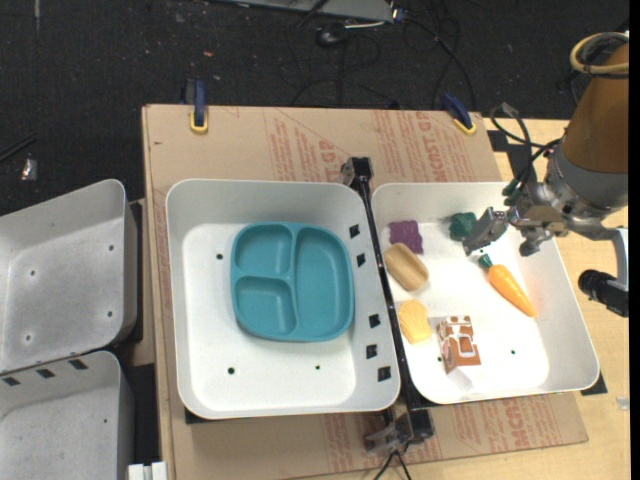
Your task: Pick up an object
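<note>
**The arm hangs over the right bin, close to the carrot**

I see two white bins on the brown cardboard tabletop [260, 138]. The left white bin [200, 368] holds a teal plastic plate with three parts [293, 281]. The right white bin [560, 363] holds the small toys.

The grey arm's gripper [492, 230] hangs over the top of the right bin. I cannot tell how it is set from here, and I see no toy in it.

The nearest toys are a small dark green piece [461, 226], just beside the gripper on the side toward the plate, and an orange toy carrot [510, 287], just below it in my view. The carrot lies slanted, its green end up near the gripper and its pointed end aimed at the bin's lower right corner.

Farther toward the middle wall lie a purple block [406, 234], a tan bread roll [406, 266], a yellow chunk [414, 321] and a brown-and-white box [459, 343].

I think the carrot is the easy pick. The gripper would need to close across its thin sides, not along its length.
</note>
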Controlling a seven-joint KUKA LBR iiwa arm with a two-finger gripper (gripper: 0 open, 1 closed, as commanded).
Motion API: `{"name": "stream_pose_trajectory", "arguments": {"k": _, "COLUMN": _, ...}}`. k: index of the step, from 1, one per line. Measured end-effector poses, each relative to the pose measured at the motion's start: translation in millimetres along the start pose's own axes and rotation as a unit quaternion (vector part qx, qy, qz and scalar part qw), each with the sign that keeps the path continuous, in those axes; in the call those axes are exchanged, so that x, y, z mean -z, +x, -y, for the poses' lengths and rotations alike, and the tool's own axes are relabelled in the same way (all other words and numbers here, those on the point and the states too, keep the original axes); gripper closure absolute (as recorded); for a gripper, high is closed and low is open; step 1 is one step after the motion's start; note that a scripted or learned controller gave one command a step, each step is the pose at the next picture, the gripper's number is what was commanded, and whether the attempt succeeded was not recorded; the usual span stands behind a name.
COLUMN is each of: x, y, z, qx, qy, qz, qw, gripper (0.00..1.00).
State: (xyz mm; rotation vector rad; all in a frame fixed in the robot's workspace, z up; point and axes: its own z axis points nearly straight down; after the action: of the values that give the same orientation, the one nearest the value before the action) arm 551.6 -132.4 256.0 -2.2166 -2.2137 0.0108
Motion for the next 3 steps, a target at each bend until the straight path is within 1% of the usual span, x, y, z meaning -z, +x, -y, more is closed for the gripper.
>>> {"name": "stream_pose_trajectory", "arguments": {"k": 1, "x": 6, "y": 0, "z": -2, "qx": 0.001, "qy": -0.005, "qz": 0.001, "qw": 1.0, "gripper": 0.0}}
{"name": "stream_pose_trajectory", "arguments": {"k": 3, "x": -82, "y": 3, "z": 3, "qx": 0.0, "qy": -0.003, "qz": 0.0, "qw": 1.0, "gripper": 0.0}}
